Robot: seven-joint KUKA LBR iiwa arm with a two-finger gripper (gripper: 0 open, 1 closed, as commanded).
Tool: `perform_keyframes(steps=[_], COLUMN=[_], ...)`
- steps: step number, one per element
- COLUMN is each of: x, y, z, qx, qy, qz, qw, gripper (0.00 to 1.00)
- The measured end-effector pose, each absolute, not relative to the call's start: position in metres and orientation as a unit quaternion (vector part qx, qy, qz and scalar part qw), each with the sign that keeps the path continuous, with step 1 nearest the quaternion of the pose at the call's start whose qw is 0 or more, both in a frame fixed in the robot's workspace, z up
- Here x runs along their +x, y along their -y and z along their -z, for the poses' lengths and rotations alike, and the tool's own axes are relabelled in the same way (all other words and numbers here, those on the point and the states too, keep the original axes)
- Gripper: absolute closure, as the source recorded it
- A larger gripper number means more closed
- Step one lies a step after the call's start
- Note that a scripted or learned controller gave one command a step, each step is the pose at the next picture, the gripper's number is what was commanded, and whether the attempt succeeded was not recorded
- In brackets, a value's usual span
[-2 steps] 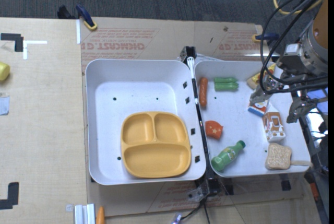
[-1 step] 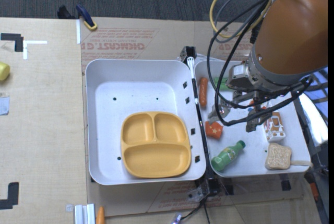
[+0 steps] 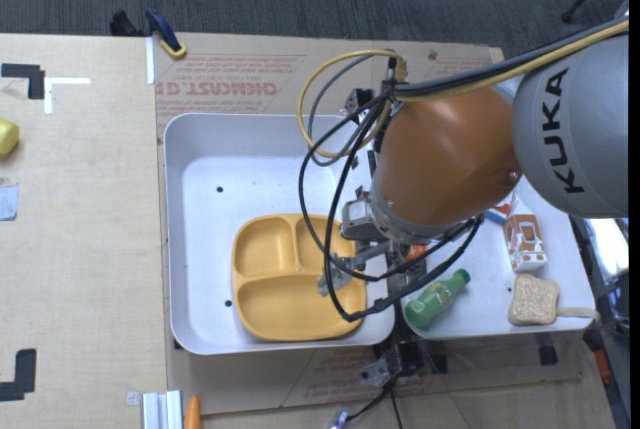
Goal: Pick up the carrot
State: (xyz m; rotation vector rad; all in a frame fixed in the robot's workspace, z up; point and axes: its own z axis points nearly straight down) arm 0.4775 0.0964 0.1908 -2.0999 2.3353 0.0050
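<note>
The job looks not done yet: nothing can be seen lifted. The arm (image 3: 450, 157) leans low over the right side of the yellow tray (image 3: 270, 282), with the gripper (image 3: 362, 255) just above the tray's right edge (apart or together, I cannot tell). Where the carrot lies I cannot tell; the arm may hide it. A green bottle (image 3: 437, 297) lies right of the tray.

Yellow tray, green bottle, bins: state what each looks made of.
Tray: likely moulded plastic, matte yellow, with smooth rounded compartment walls. Bottle: probably glossy plastic, judging by bright highlights. Bins: white, smooth, faintly shiny; plastic or coated metal, can't tell.
</note>
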Motion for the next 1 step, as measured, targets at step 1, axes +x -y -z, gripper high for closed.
perform_keyframes(steps=[1], x=[0.4949], y=[-0.1702], z=[-0.0927], qx=[-0.497], qy=[-0.868], qz=[-0.0005], qw=[0.001], gripper=[0.00])
